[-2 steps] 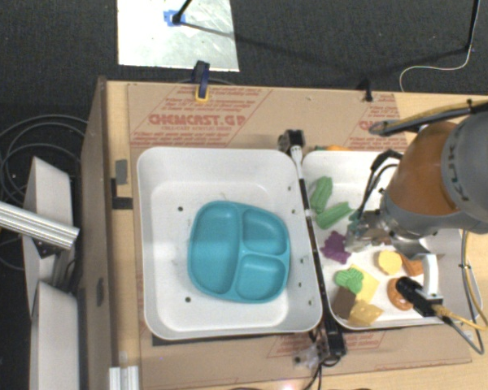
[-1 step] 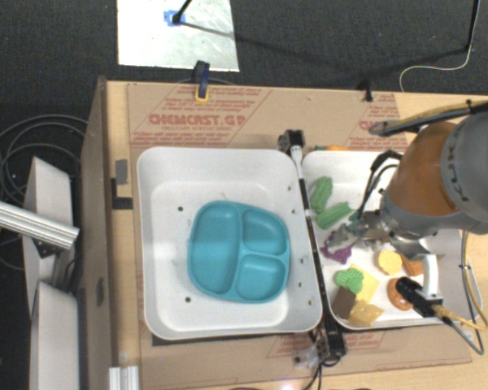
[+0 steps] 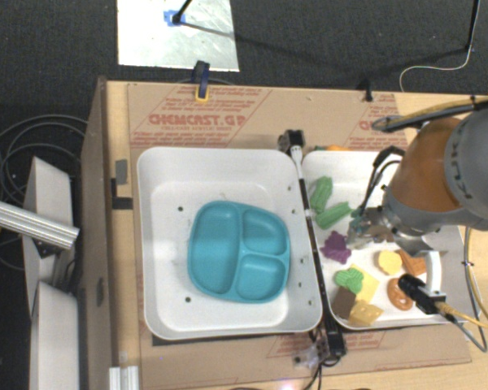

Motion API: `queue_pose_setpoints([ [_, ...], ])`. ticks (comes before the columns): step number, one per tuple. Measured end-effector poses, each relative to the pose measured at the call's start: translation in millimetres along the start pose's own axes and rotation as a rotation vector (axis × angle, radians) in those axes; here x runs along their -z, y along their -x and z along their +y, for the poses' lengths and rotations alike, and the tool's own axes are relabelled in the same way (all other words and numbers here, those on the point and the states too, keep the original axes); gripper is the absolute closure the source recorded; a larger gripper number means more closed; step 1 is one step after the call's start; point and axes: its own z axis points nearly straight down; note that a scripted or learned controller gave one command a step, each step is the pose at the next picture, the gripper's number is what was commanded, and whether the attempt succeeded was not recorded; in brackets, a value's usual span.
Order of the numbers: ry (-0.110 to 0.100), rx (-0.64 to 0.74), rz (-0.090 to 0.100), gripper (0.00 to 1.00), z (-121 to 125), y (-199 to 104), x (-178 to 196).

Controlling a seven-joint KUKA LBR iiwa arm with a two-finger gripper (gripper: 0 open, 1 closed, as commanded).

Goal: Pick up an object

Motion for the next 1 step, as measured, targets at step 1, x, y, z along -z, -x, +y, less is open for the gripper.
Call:
queue_pose_setpoints([
  [1, 0.003, 0.001, 0.001, 1.00, 1.2, -0.6, 10.7],
])
